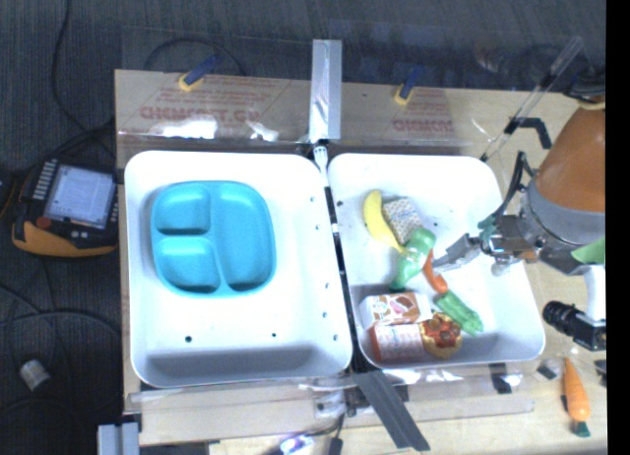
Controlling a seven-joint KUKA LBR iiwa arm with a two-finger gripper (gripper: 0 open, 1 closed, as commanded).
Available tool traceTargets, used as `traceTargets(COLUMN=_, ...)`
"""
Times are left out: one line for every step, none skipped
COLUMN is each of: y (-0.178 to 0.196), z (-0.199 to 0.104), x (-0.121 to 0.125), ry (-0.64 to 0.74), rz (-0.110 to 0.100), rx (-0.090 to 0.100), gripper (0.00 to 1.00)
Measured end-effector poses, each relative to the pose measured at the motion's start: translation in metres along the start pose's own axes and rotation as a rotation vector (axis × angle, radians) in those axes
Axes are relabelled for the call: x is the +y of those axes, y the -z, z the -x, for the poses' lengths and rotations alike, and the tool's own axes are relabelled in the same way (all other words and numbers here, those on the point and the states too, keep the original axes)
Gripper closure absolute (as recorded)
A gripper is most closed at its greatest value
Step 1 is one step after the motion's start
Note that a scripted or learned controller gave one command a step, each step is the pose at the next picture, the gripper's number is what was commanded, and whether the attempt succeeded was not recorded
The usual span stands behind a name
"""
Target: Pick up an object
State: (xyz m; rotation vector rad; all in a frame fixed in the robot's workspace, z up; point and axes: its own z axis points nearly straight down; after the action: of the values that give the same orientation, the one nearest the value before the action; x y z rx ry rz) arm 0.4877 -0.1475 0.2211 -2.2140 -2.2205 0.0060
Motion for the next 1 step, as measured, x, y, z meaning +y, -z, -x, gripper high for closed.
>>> traceTargets(y=-0.1220, z=0.0305, x=0.0177, ry=-0.281, rz=-0.001, rx=0.000, gripper=0.00)
